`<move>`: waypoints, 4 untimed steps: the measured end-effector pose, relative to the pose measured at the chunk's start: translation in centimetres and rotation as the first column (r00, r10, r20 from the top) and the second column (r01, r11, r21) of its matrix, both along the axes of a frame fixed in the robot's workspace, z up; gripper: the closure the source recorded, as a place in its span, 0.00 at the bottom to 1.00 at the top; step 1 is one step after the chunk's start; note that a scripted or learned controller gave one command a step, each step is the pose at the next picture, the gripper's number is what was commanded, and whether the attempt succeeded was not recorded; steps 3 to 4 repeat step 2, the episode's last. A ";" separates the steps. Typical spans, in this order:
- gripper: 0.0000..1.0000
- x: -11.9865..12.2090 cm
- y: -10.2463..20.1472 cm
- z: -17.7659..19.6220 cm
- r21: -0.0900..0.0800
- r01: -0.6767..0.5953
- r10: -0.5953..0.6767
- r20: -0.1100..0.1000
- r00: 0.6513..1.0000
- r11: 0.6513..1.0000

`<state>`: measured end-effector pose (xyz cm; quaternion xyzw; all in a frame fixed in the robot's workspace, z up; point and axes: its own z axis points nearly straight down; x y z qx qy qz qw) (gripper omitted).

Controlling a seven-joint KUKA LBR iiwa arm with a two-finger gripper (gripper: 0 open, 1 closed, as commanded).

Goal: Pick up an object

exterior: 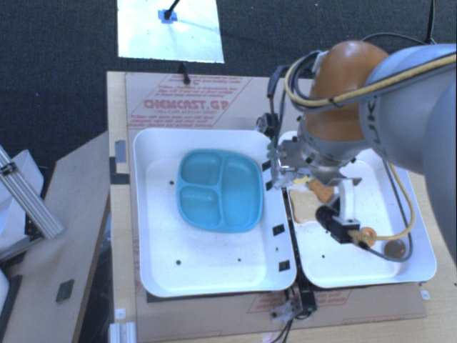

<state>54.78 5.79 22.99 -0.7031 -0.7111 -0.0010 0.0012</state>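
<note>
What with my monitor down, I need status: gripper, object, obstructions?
Gripper at left edge of right bin, no hold visible. Tan slice flat there beside it. Blue plate in left bin, clear of arm.

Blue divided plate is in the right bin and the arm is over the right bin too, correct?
No. The blue divided plate lies in the left bin, as the camera view shows. The arm is over the right bin, as you said.
</note>
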 end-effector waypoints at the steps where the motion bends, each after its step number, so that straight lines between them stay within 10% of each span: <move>1: 1.00 -1.6 4.8 0.5 0.000 0.000 0.000 -0.001 1.000 1.000; 2: 0.00 -1.5 4.5 0.5 -0.002 0.007 -0.007 0.000 1.000 1.000; 4: 0.00 -1.5 4.5 0.5 -0.002 0.007 -0.007 0.000 1.000 1.000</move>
